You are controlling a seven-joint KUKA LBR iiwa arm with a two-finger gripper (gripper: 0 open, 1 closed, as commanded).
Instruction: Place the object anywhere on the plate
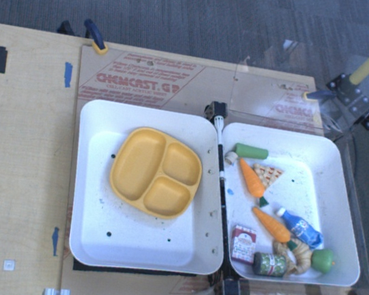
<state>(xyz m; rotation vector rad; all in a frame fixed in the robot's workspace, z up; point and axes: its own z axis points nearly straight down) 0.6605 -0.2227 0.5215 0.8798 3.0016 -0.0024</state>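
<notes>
Pick not yet begun: the yellow three-compartment plastic plate (156, 172) sits bare in the left white bin (82, 231); toy foods crowd the right white bin (351, 203), an orange carrot (252, 179) at ten o'clock. Gripper state: cannot tell. Next, a grasp there.

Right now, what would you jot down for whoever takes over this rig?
Tool: I cannot report its state.
Yellow plate: in the left bin, three compartments, nothing on it.
Toys are all in the right bin: two carrots, green cylinder, waffle piece, blue bottle, red box, dark green jar, green ball.
Done: nothing yet.
Left: pick one toy and set it on the plate.
</notes>
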